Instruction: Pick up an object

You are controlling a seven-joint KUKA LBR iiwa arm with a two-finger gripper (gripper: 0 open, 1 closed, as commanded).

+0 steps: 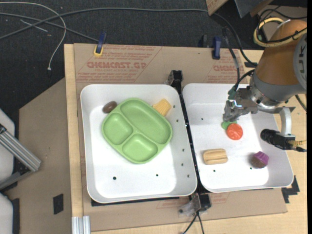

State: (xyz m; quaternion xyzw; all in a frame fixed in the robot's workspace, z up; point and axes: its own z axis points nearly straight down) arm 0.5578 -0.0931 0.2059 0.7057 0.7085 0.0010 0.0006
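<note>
Smooth, glossy white plastic on both shallow bins (pixel 141 186). Matt sheen across the green three-compartment plastic plate (pixel 137 129). Rough brown printed cardboard (pixel 117 62) underneath. Dull grey metal on the two-finger gripper (pixel 233 112); glossy orange-red toy tomato (pixel 234 131) beside.

Bright, even light from overhead, and the white bins (pixel 141 191) nearly blow out. Shadows are soft and short under the green tray (pixel 137 129). The picture is a bit grainy and soft, and the dark floor (pixel 39 43) loses detail.

Grey arm (pixel 273 89), broad orange band above wrist, black cables looped alongside, dark metal gripper (pixel 232 112).
</note>
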